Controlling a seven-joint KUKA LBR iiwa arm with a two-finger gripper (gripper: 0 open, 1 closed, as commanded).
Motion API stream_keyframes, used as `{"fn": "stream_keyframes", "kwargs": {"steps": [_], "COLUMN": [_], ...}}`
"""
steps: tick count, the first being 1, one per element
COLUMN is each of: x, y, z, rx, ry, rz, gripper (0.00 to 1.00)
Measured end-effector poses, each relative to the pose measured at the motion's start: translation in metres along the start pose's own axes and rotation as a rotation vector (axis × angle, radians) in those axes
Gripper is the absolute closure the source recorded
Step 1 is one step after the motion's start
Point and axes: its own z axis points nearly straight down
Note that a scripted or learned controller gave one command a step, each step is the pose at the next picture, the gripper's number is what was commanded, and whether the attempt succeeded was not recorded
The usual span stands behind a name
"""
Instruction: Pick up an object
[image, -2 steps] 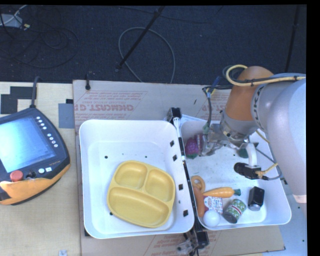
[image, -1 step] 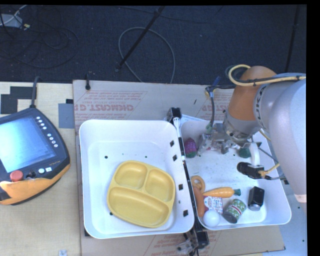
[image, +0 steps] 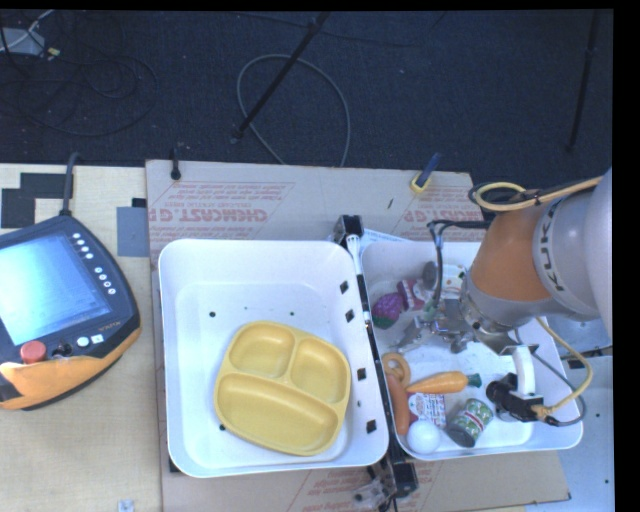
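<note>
Dark carpet with loose cables at the back, cardboard sheet (image: 300, 200) over the bench, two white bins on it side by side. Left bin (image: 190, 300): yellow divided plate (image: 283, 387), lying flat, toward the bin's front-right corner. Teach pendant (image: 60, 300) off the bench's left edge, screen lit. Right bin (image: 570, 435): clutter along the left wall and front edge. Purple-red item (image: 388, 306) by the left wall, near the back. Orange carrot (image: 437, 383) lying crosswise mid-bin, a second orange piece (image: 398, 385) running along the left wall just beside it. White egg (image: 424, 437) at the front-left corner, small can (image: 468, 422) just right of it, a red-and-white packet (image: 428, 407) touching both. Arm in from the right, orange band above the back half of the right bin. Gripper (image: 437, 322) down near the bin's middle, just right of the purple-red item, above the carrot. Fingers too small and dark here — open or closed, cannot tell; nothing seen held.
</note>
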Motion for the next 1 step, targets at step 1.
{"fn": "stream_keyframes", "kwargs": {"steps": [1], "x": [0.0132], "y": [0.0783], "z": [0.0001], "rx": [0.029], "ry": [0.001], "rz": [-0.001], "gripper": [0.0]}}
